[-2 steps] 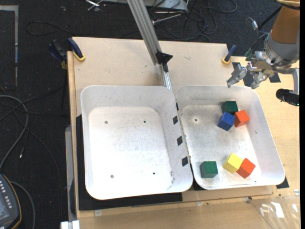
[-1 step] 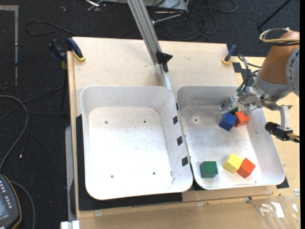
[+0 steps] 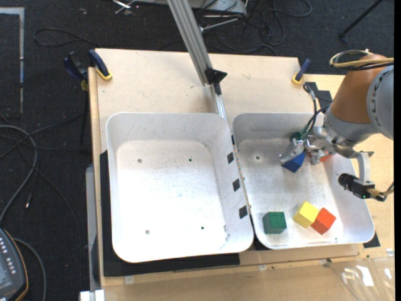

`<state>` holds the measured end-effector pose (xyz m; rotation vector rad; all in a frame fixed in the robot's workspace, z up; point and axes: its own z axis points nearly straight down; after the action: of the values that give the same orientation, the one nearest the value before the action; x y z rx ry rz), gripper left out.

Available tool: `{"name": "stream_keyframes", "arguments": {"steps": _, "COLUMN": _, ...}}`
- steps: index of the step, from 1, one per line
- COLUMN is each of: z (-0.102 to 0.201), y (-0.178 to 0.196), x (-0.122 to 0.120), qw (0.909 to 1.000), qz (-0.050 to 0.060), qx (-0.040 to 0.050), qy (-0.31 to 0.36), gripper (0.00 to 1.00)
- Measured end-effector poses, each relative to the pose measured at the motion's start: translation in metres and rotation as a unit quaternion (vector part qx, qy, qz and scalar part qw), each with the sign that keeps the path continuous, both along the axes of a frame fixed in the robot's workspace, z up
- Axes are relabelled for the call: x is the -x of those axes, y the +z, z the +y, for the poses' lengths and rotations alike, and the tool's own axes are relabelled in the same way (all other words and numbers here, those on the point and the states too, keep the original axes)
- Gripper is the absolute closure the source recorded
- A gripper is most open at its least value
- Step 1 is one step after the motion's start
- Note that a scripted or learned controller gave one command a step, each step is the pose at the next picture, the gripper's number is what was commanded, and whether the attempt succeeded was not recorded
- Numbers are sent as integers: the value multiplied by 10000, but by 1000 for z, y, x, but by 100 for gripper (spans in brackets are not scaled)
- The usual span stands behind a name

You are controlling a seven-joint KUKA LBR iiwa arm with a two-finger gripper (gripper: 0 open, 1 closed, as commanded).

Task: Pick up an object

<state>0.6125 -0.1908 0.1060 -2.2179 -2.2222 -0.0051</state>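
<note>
- Gripper (image 3: 301, 152) hangs over the right bin (image 3: 263, 137), in its far half, with a blue block (image 3: 292, 162) pressed up at its tip; whether the fingers actually clamp the block or merely touch it, I cannot tell, since the wrist hardware hides the gap.
- Nearest the camera in that bin, by its front wall, sit a green cube (image 3: 274, 222), a yellow cube (image 3: 306, 214) and an orange-red cube (image 3: 324, 221); yellow and orange-red touch, green stands just left of them. They look untouched, probably spares for later tries.
- Farther into the bin, the blue block lies tilted, well apart from those three, which suits a clean approach from above.
- Left of the right bin lies the left bin (image 3: 119, 168), sharing a rim.
- Beyond the right bin, a metal rail (image 3: 191, 33) slants away over the bench.
</note>
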Motion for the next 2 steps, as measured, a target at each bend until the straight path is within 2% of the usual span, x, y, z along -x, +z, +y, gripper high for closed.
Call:
{"name": "stream_keyframes", "arguments": {"steps": 1, "z": 1, "y": 10, "x": 0, "qw": 10000, "qz": -6, "qx": 3, "qy": 4, "gripper": 100}}
{"name": "stream_keyframes", "arguments": {"steps": 2, "z": 88, "y": 63, "x": 35, "qw": 10000, "qz": -1, "qx": -1, "qy": 37, "gripper": 100}}
